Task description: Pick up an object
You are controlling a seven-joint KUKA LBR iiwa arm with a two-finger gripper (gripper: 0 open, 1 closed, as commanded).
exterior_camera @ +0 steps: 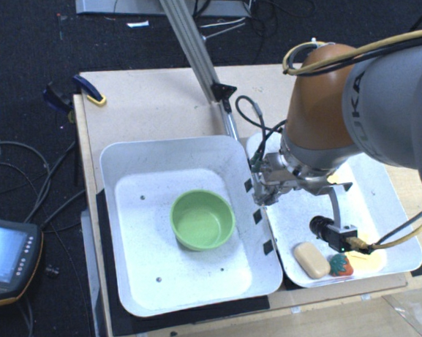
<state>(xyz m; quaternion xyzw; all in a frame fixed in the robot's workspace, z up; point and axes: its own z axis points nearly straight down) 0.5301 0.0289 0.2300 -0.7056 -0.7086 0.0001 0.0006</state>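
**Pale bench, two white bins, arm low over the right one**

A pale wooden bench (147, 107) stands on dark flooring strewn with cables, with a teach pendant (6, 255) glowing at the left edge and an aluminium strut (192, 41) slanting in from the top. In the left bin (123, 168) a green bowl (203, 220) sits upright near the middle, well apart from everything else. In the right bin (380, 186), a beige oval lump (312, 259) lies near the front wall. A small red and green piece (340, 264) is just beside it and a flat yellow piece (369, 260) lies beyond that.

The gripper (268, 188) hangs over the inner edge of the right bin, close to where the two bins meet. The wrist hides its tips, so whether it is spread or clamped cannot be told. Nothing can be seen held in it.

The arm looks to be choosing or approaching a target. The beige lump is the nearest candidate, lying toward the front of the bin from the gripper. A clean try would centre over the lump's short axis, well off the bin wall and the red and green piece, and descend straight. The bowl would need a rim grasp and a move across the seam.
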